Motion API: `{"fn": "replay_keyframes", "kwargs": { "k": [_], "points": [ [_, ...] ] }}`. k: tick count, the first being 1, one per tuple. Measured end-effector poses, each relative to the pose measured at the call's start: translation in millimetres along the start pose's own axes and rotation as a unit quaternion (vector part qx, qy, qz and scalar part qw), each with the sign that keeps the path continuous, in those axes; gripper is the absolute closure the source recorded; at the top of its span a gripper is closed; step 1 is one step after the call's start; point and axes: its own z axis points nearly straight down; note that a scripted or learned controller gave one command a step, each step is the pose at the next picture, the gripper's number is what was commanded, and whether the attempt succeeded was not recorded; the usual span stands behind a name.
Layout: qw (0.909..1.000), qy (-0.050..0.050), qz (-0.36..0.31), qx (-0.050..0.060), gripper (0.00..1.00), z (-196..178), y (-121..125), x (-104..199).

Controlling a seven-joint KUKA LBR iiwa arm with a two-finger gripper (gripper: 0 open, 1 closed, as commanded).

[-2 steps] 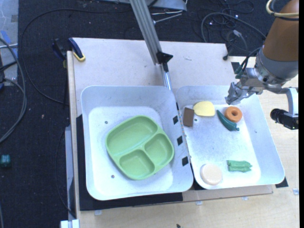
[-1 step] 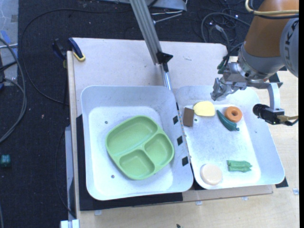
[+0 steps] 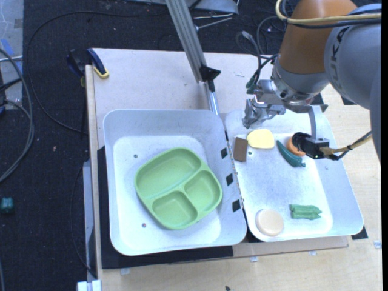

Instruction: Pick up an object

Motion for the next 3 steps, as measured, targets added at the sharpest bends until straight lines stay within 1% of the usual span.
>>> {"fn": "replay_keyframes", "kwargs": {
  "k": [1,2,3],
  "points": [
    [1.0,0.0,0.0,0.001,1.0,17.2,4.6,53.3],
    [1.0,0.0,0.0,-0.001,1.0,23.5,26.3,98.2],
    [1.0,0.0,0.002,0.0,0.0,23.2,25.4,95.7]
  ]
}}
